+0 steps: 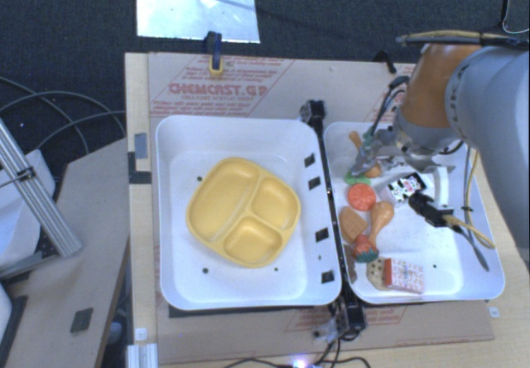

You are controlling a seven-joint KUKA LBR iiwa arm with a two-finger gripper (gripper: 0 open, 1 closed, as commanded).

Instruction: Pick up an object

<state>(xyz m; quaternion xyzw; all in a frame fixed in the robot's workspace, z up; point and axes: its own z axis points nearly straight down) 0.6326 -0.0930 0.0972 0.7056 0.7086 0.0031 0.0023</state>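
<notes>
Dark carpet surrounds the worktop; jaws (364,163) – open or closed, I cannot tell – hover over the right bin's (476,279) crowded toys (364,221), risking a glancing miss.

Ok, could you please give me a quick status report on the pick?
Claw low over right bin, by the toy carrot. Nothing seen held. Other toy food crowds close. Yellow tray in left bin.
</notes>
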